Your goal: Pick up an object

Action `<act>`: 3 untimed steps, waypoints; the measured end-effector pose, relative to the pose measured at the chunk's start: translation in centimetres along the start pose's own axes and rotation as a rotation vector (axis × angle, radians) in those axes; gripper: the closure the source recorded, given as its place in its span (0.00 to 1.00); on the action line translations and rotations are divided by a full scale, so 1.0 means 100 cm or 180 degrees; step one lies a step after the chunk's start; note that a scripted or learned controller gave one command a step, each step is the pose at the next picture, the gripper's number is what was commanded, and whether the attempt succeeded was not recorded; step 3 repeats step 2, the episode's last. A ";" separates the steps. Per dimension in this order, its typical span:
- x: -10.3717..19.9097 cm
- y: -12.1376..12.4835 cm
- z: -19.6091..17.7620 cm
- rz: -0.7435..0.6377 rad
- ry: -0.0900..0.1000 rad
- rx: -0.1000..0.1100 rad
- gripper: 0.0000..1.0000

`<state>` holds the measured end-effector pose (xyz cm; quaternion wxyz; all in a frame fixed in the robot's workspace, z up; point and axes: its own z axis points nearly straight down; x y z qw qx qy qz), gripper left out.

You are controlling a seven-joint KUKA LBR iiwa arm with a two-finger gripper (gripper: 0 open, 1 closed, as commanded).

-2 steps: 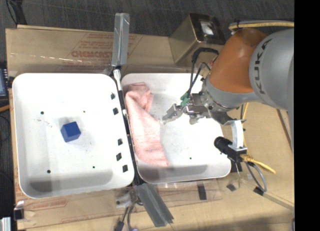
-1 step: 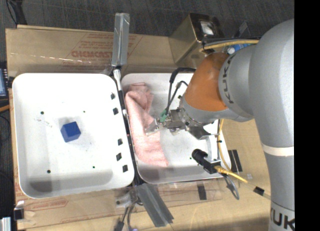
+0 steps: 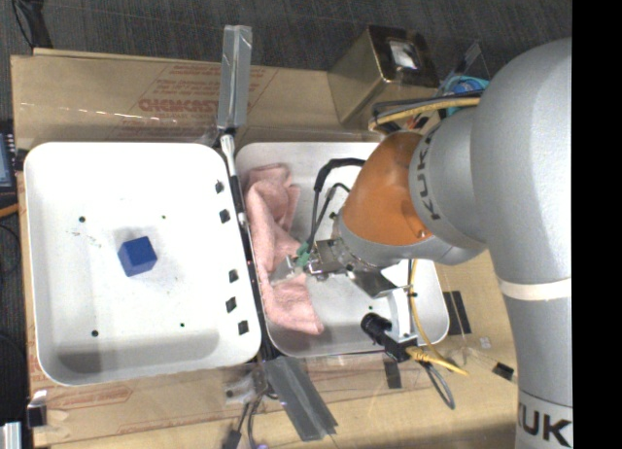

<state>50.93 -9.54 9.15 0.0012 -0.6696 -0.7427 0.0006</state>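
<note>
1 pink cloth (image 3: 277,243) lies lengthwise, apparently touching fingers (image 3: 289,269).

Pink cloth (image 3: 275,243): soft, matt, rumpled fabric.
Blue cube (image 3: 138,255): smooth, matt, at 9 o'clock from the cloth.
Bins (image 3: 58,185): white plastic, smooth, slight sheen.
Arm (image 3: 515,146): glossy grey shell, orange band satin.
Cardboard (image 3: 117,97): brown, matt, at 12 o'clock.

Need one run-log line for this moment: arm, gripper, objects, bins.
arm: reaching into right bin | gripper: down at pink cloth, grasp unconfirmed | blue cube: loose in left bin | pick: not yet shown
</note>
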 end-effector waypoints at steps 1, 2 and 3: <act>-0.001 0.000 -0.009 -0.0007 0.0000 0.0005 1.00; 0.022 0.018 -0.100 -0.0701 -0.0001 -0.0002 1.00; 0.022 0.018 -0.100 -0.0701 -0.0001 -0.0002 1.00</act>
